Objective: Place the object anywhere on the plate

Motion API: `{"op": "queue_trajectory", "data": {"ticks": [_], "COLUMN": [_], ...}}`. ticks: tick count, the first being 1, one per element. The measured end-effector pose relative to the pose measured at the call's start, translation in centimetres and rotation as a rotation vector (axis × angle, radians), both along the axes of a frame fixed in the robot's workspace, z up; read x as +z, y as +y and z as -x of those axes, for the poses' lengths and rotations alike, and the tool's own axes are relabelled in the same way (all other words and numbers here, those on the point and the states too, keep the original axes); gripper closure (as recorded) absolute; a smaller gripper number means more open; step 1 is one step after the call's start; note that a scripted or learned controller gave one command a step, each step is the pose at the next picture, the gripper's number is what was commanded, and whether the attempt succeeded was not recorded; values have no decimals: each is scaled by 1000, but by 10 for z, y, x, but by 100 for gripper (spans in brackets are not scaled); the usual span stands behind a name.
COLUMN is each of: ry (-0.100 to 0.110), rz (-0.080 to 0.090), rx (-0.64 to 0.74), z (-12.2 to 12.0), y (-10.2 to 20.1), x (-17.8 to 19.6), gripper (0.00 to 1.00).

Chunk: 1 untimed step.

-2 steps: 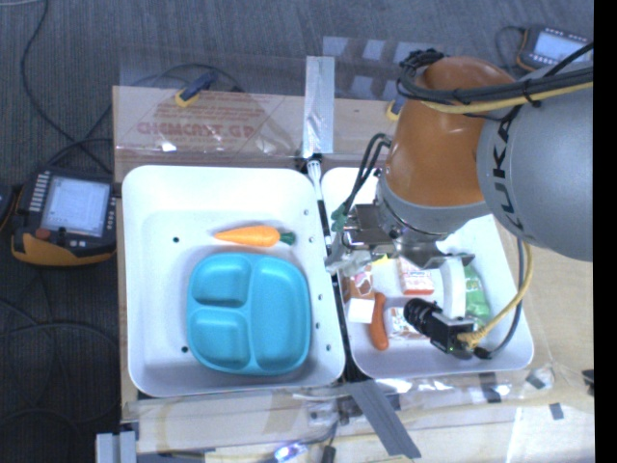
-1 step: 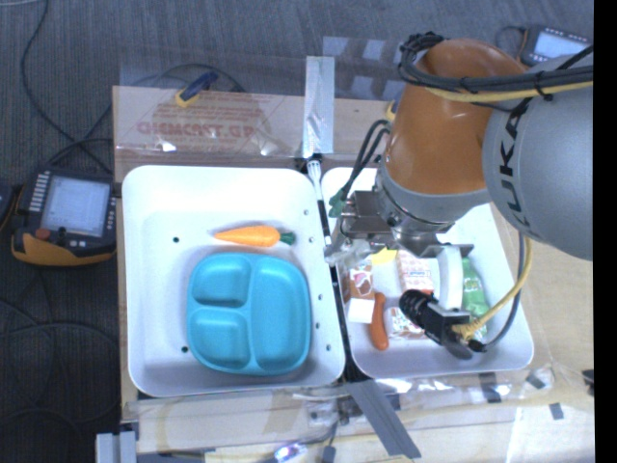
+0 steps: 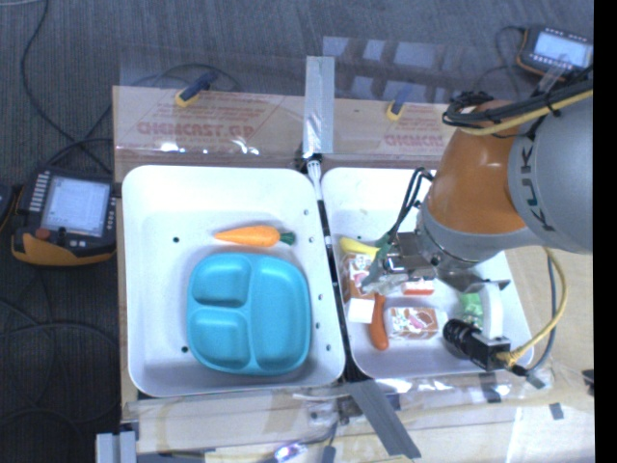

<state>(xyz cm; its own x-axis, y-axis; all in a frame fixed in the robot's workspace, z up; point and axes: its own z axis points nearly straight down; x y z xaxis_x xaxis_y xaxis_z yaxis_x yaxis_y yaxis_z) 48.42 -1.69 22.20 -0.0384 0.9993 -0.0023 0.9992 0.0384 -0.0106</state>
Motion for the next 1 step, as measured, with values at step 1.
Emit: {"op": "queue_trajectory", "data": {"ticks": [1], "ry": [-1], "rz": [-1], "rx": [59], "z": [-1], "y": [75], "x": [9], "gripper": [100]}}
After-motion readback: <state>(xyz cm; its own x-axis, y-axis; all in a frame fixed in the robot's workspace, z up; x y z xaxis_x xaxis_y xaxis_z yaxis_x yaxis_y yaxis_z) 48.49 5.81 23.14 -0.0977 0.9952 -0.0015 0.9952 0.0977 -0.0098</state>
